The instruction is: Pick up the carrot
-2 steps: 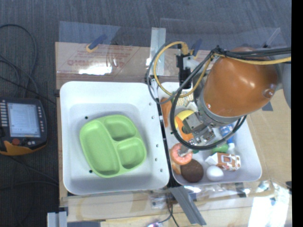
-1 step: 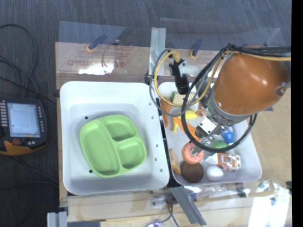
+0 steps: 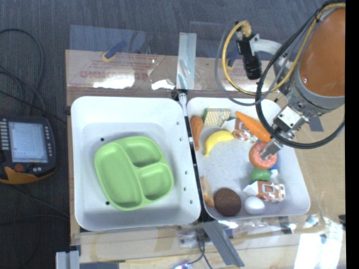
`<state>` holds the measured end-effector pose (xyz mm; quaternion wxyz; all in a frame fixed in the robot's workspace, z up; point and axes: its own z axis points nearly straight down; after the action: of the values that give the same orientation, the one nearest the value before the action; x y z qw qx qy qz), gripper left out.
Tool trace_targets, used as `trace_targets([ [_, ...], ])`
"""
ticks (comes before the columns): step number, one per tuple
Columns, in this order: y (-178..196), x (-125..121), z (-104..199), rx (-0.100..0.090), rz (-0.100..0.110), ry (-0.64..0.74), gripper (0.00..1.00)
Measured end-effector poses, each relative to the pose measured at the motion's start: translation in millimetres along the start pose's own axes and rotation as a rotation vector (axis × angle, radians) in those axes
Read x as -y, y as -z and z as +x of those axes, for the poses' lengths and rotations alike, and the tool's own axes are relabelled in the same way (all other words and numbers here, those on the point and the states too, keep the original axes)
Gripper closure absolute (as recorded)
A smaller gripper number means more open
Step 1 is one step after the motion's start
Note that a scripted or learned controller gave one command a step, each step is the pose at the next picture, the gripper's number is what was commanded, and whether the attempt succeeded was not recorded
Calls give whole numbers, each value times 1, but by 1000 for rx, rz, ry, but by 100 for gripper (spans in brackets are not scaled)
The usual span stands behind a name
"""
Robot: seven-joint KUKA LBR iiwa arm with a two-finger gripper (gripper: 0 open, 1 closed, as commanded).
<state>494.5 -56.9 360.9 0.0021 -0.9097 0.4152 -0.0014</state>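
Observation:
The carrot (image 3: 252, 125), orange and tapered, lies at a slant near the back of the right bin (image 3: 297, 198), partly over a small red-and-white carton (image 3: 242, 133). My gripper (image 3: 272, 146) hangs just right of the carrot's thick end, over a round red-orange slice (image 3: 262, 158). Nothing shows between its tips. The arm's orange band (image 3: 331, 49) rises at the upper right.
The right bin also holds a banana (image 3: 216, 140), a cracker (image 3: 216, 116), an orange sausage-like piece (image 3: 196, 130), a brown ball (image 3: 227, 200), a white egg (image 3: 254, 205), a carton (image 3: 270, 191) and a green piece (image 3: 259, 175). A green divided plate (image 3: 133, 171) sits in the left bin (image 3: 84, 122).

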Motion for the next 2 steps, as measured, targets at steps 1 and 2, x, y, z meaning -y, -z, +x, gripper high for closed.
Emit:
trace_targets([
  [1, -124, 82, -50, 14, -10, -35, 100],
  [2, -109, 39, -51, 8, -5, 257, 100],
])
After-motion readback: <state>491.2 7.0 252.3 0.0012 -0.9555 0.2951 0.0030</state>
